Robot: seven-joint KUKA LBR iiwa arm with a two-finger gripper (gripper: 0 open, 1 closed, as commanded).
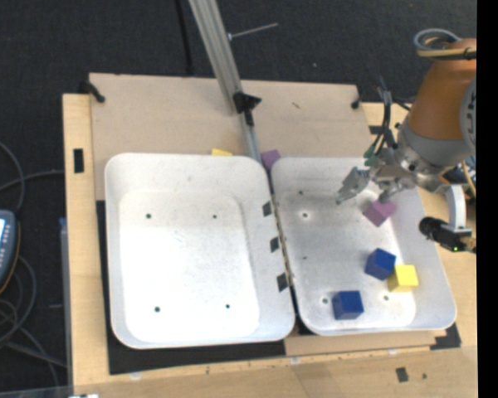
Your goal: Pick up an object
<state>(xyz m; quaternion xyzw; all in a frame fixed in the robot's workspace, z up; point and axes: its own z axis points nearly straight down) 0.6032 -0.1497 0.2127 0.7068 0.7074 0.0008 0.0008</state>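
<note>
My gripper (370,191) hangs over the back part of the right bin (315,247), with its fingers spread open. A purple block (378,213) lies just below and in front of the fingertips; I cannot tell whether they touch it. Nearer the front of the same bin are a blue cube (380,264), a yellow cube (403,277) touching it on its right, and another blue block (347,304) by the front rim.
The left bin (187,247) stands beside the right one. A small purple piece (270,157) and a yellow piece (222,152) sit behind the bins' back rims. A slanted metal rail (220,48) rises from between the bins.
</note>
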